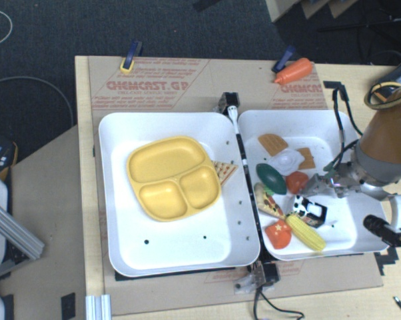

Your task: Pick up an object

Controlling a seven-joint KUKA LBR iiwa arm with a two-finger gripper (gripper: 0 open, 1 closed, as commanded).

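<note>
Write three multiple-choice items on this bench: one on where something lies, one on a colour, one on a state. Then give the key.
1. Where does the yellow divided plate lie?
A. in the left bin
B. in the right bin
C. on the floor

2. What colour is the corn cob?
A. blue
B. yellow
C. black

3. How does the divided plate sit?
A. standing on edge
B. flat, compartments facing up
C. upside down

Key: 1 A, it rests in the left bin. 2 B, the cob in the right bin is yellow. 3 B, its three compartments show from above.
</note>
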